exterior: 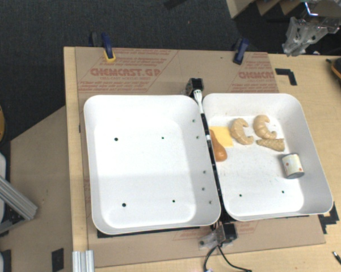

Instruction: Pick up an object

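camera view | tool (304,34) hovering beyond the tabletop's far right corner, its opening — cannot tell | right bin (312,152) holding two croissants (241,131) near its far edge, looking light, squashy, best pinched mid-curve | grey cylinder (292,165) lying near its right edge, looking stiff, likely rolling

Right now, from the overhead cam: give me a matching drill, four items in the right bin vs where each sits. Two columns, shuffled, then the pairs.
Items:
1. yellow slice
2. orange sausage-shaped piece
3. two croissant-shaped pieces
4. small grey cylinder

Places in the right bin:
A. toward the right wall, alone, on its side
B. upper middle, side by side
C. against the divider between the bins, just below the yellow slice
D. near the divider, left of the croissant-shaped pieces

Pairs: 1-D, 2-C, 3-B, 4-A
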Robot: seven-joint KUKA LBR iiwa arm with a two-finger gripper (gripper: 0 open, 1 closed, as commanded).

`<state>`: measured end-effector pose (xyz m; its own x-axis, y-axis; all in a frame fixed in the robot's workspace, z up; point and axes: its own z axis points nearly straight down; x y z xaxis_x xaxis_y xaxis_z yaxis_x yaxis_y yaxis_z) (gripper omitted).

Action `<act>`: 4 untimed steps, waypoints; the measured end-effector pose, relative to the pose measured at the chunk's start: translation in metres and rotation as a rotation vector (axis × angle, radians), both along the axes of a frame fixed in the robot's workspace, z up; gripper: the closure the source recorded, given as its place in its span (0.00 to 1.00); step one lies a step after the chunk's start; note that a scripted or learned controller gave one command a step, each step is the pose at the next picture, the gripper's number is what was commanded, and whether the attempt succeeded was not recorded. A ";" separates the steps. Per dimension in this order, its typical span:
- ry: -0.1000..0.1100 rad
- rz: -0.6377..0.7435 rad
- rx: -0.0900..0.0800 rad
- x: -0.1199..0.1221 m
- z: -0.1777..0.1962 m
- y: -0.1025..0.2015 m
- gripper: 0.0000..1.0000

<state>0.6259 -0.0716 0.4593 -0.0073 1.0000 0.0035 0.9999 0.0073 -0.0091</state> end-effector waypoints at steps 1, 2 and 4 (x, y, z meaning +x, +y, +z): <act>-0.022 -0.003 -0.004 -0.020 0.078 0.028 1.00; -0.008 -0.003 -0.002 -0.076 0.077 0.063 1.00; -0.008 -0.007 -0.003 -0.136 0.076 0.114 0.00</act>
